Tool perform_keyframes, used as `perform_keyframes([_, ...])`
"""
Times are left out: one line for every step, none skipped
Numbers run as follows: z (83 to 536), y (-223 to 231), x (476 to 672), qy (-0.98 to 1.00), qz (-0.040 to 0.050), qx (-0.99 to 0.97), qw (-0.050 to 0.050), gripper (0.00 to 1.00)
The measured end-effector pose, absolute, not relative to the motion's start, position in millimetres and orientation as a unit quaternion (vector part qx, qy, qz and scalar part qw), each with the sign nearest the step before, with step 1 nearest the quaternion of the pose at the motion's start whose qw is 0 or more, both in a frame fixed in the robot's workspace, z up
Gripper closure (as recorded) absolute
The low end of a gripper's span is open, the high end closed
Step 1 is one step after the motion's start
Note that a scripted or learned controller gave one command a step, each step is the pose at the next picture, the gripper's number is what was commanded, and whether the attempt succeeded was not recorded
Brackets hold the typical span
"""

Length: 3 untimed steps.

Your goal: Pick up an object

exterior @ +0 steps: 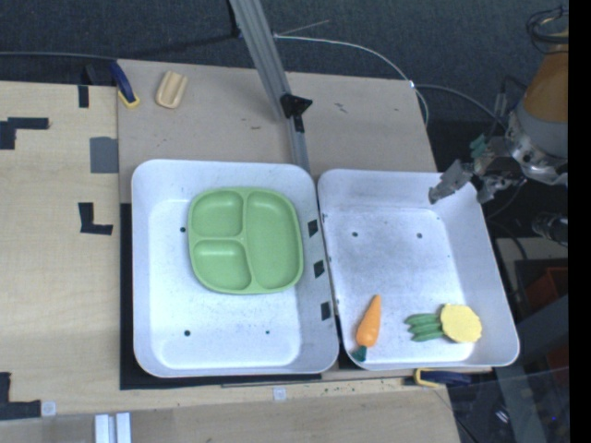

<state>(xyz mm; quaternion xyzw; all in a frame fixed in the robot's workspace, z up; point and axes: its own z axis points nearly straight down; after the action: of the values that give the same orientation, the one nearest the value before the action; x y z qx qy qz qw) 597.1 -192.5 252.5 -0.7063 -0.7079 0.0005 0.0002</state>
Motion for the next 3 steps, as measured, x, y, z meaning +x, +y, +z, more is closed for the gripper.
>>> perform_keyframes([253, -193, 597.1, -0.708, 0.0006, -0.706, 0.000, 0.00])
perform_keyframes([205, -192, 587.8, -0.708, 0.0022, -0.707, 0.002, 0.00])
perform_keyframes([142, -186, 591.4, -0.708, 0.0024, -0.706, 0.003, 0.00])
